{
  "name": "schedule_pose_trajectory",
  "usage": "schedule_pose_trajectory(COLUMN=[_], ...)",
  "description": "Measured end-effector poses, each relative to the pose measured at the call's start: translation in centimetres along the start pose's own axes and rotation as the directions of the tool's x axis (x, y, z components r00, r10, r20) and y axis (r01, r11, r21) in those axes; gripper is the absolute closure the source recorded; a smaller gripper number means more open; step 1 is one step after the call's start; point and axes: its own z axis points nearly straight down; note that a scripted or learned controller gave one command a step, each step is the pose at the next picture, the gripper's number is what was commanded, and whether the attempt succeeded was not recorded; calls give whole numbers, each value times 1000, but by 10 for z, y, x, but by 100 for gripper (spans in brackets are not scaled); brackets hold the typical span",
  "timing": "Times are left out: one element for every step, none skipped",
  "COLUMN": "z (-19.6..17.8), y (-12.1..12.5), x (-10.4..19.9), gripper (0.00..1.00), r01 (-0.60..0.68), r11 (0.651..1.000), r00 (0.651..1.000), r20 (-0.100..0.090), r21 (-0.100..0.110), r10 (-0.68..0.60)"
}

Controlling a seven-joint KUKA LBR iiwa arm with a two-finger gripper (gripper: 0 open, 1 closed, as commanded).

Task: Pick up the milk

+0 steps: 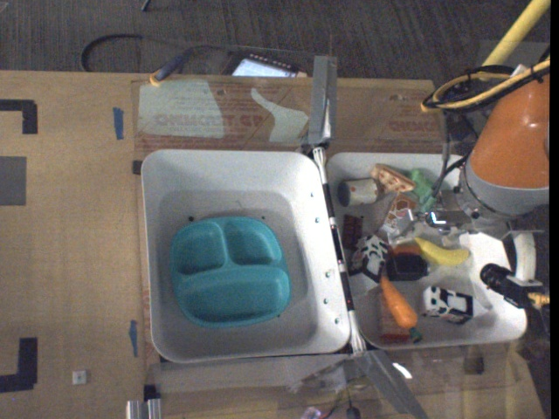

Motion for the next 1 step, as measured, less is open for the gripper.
schedule_pose_trajectory(z=[72], y=[72], x=[-39], gripper=[0], r01=[-26], r11=[1000], r00=[1000], r20=[2], r21=[-8], r10=[26])
